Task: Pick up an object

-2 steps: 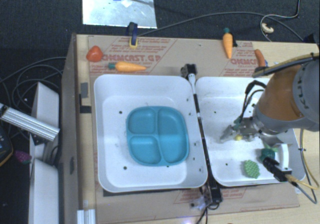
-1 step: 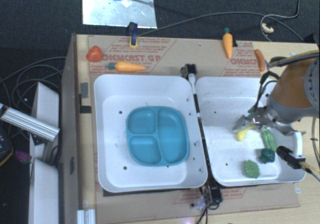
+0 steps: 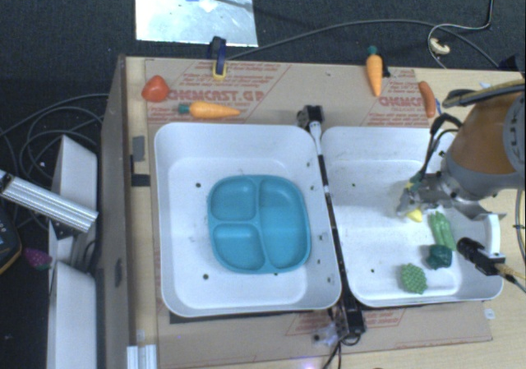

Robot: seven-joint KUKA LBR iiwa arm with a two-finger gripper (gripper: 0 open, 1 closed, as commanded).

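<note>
From the camera above the bench, I see two white bins side by side. The left bin (image 3: pixel 181 195) holds a blue plate (image 3: pixel 258 223) with three sections, lying near its middle. The right bin (image 3: pixel 362 162) has my arm (image 3: pixel 489 149) over it, coming in from the right. My gripper (image 3: pixel 413 201) is low near the bin's right side, just beside a small yellow thing (image 3: pixel 415 214). I cannot tell how the gripper is set. A long green toy (image 3: pixel 442 228) lies close under the arm. A dark teal toy (image 3: pixel 439 257) sits next to it, toward the front edge. A bumpy green toy (image 3: pixel 412 279) lies near the front edge. Toy carrots (image 3: pixel 374 73) rest on the bench's back edge.
</note>
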